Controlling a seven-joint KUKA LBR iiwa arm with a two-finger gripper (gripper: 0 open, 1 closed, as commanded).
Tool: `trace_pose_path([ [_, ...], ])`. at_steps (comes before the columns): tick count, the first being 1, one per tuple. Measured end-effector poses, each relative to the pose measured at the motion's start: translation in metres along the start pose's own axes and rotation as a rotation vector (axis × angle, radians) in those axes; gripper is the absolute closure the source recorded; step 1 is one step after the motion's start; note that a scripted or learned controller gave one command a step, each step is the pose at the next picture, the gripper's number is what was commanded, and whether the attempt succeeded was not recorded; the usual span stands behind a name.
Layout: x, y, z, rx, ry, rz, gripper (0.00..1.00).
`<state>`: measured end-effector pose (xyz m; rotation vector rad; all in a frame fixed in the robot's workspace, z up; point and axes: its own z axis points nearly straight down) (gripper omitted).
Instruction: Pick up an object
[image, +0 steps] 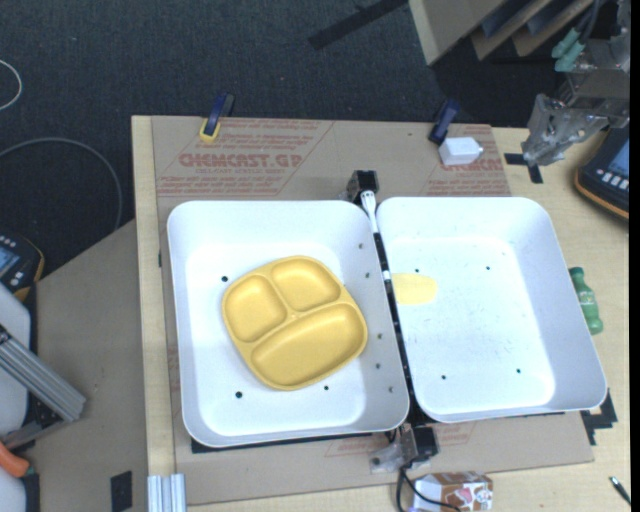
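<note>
The grey metal gripper (560, 125) hangs at the upper right corner, raised well back, its state unclear.

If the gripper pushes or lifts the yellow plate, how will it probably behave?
The plate looks like moulded plastic, so probably stiff and light. It lies flat in the left bin, so it should slide, not roll or tip. Its raised rim and dividers may offer grip edges, though the smooth surface could be slippery.

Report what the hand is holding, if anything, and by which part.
Nothing is held: the hand sits at the upper right, beyond the bins, while the yellow divided plate lies in the left bin.
</note>
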<state>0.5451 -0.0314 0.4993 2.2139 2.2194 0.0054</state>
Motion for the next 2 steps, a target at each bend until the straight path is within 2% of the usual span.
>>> trace_pose_path([
  [1,0.018,-0.024,0.118,0.02,0.003,0.003,1.0],
  [2,0.111,-0.063,0.113,0.011,0.005,-0.009,1.0],
])
